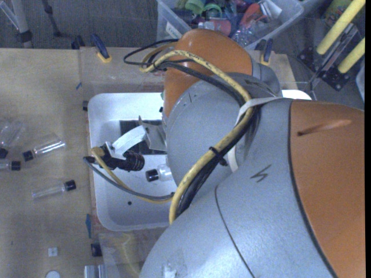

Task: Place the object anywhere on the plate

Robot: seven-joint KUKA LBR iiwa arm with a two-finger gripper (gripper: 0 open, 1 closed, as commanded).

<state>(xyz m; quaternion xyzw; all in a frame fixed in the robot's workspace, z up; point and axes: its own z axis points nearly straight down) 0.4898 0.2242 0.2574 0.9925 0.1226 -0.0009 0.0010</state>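
Observation:
My gripper (144, 136) hangs low inside the white bin (107, 207), near the bin's far side. The bulky grey and orange arm (243, 155) covers most of it. A small clear vial with a black cap (155, 175) lies on the bin floor, just in front of the gripper and at the arm's edge. Nothing can be made out between the gripper's jaws. The arm hides the right part of this bin and everything to its right.
Several clear vials with black caps (51, 148) lie loose on the wooden bench left of the bin. A clear tub of colourful toys (232, 7) stands at the back. Blue clamps (102, 50) grip the bench's far edge. Yellow foam tubes (348, 16) lean at the top right.

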